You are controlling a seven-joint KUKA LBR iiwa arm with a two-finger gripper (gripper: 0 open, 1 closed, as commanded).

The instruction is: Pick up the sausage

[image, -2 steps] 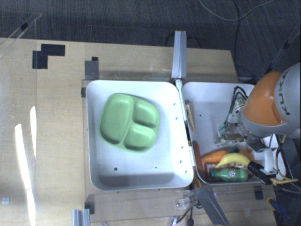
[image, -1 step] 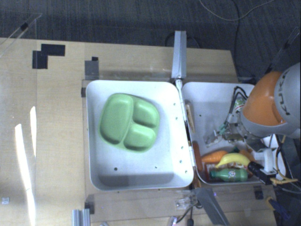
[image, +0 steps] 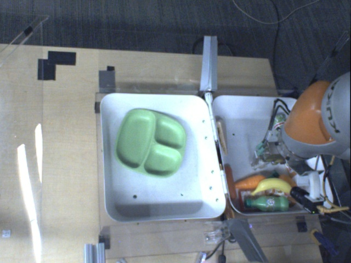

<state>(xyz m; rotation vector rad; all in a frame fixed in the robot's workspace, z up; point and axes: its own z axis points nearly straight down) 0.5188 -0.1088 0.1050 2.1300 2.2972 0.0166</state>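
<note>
sausage (image: 230, 181): looks like the reddish-brown piece lying along the left wall of the right bin (image: 241, 119), low in the bin, just beside the divider. partly hidden by the rim, so the id is a judgement, not certain.

neighbours: carrot (image: 253, 182) just right of it, maybe touching at its lower end. banana (image: 272, 186) against the carrot, green bottle (image: 267, 203) below both along the bin's near wall. all packed into the near corner.

a pale stick-like thing (image: 220, 137) lies further up the same left wall, can't tell what it is.

claw (image: 270, 153) hangs over the middle of the right bin, above and to the right of the sausage, apart from it. nothing visible between its tips; can't tell whether it's released or clenched, too small and cluttered with cables.

left bin (image: 109, 163) holds the green divided tray (image: 152, 142), not relevant.

step in hand, as i read it: approach, grasp not made yet.

how to do it well:
- shift the claw left toward the wall and slightly nearer the bin's front
- align the jaws across the sausage's short axis, it runs roughly along the wall
- wall side is tight, one tip has to slip between sausage and wall; risk of hitting the rim
- come down at its upper half, away from the carrot, or it grabs both
</note>
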